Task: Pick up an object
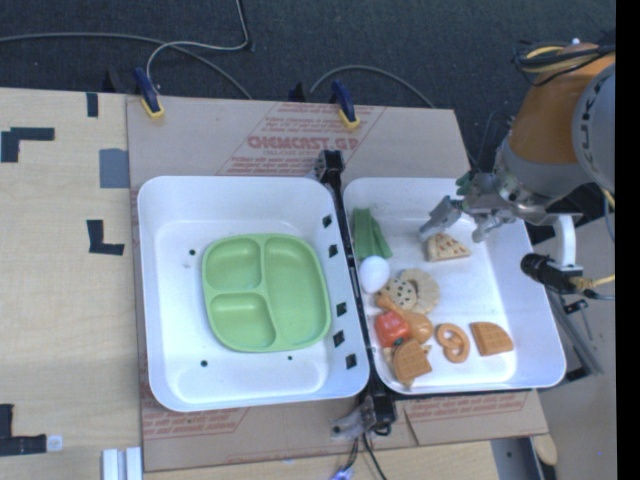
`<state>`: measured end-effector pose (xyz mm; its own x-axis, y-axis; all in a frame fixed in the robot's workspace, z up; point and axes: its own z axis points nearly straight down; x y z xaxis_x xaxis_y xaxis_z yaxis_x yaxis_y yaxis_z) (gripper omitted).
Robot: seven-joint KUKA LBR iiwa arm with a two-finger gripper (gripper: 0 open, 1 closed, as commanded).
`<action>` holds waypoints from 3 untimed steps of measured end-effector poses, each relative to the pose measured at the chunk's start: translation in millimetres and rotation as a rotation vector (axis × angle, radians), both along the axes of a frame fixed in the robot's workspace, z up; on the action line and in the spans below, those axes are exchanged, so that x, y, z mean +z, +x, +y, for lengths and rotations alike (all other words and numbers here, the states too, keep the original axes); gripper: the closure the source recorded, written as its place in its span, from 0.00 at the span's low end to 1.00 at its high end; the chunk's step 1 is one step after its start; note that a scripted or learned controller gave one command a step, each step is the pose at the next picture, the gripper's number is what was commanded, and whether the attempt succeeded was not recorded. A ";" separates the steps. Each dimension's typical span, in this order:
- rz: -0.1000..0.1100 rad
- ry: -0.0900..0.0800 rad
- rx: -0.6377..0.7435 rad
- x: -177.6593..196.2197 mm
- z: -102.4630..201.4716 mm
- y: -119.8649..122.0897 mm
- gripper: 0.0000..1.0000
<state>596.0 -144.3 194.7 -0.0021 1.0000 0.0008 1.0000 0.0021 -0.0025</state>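
Note:
My gripper point(460, 224) hangs over the back of the right bin point(530, 373) with its fingers spread apart, open, nothing between them. Just below the fingertips lies a tan wedge of toy cheese point(447, 249). Further down the bin sit a green vegetable piece point(370, 233), a white egg point(373, 272), a cookie point(411, 291), a red-orange piece point(393, 326), a pretzel point(452, 342), a brown bread slice point(491, 339) and a tan pastry point(411, 362).
The left bin point(165, 203) holds a green divided plate point(265, 293). A black divider with clips point(340, 258) runs between the bins. The arm's orange band point(560, 103) and grey wrist reach in from the right. Cables cross the dark floor behind the bench.

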 end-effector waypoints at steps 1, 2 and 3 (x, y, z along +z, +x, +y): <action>-0.004 -0.006 -0.005 -85.4 25.5 -24.8 0.00; -0.010 -0.008 -0.002 -108.0 19.1 -33.1 0.00; -0.009 -0.004 -0.001 -108.4 46.5 -45.2 0.00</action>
<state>550.8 -97.8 86.4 -0.0011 1.0000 -0.0036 1.0000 0.0011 0.0061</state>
